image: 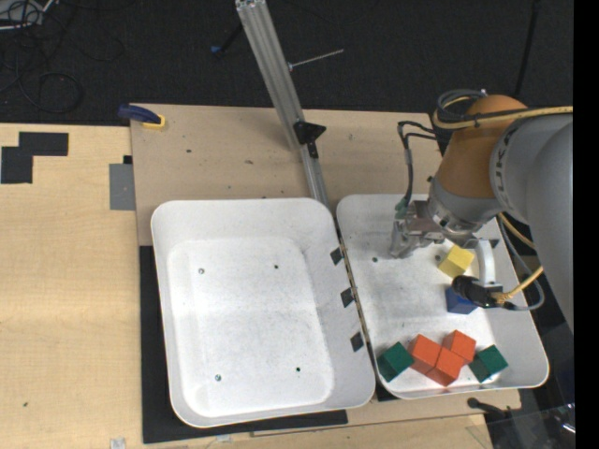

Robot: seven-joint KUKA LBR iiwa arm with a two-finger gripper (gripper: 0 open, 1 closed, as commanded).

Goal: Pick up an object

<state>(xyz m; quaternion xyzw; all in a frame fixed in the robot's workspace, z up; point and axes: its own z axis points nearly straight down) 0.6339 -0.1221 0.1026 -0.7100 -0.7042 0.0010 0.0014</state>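
Bench: you have a pale wooden benchtop under a dark backdrop, with two shallow white bins side by side in the lower half of the frame.
Nearest target: the small yellow cube lies right of centre in the right-hand white plastic bin, just beside the gripper.
Other candidates: a dark blue block sits just below the yellow one; along that bin's lower edge you see a dark green cube, two orange cubes touching each other, and a second green cube.
Gripper: the grey two-finger gripper hangs low over bare bin floor, left of the yellow cube. You cannot tell how wide its fingers stand, and nothing shows between them.
Risk, miss: closing here would likely catch nothing, since the tool is beside the cube, not over it.
Risk, shove: a sideways correction at this height could push the yellow cube into the blue block or against the bin wall.
Risk, cluster: the orange pair is packed tight, so fingers may land on top instead of around one.
Left white bin: well apart from the action.
Aluminium rail: slants down from the upper centre to the gap between the bins, clear of the arm.
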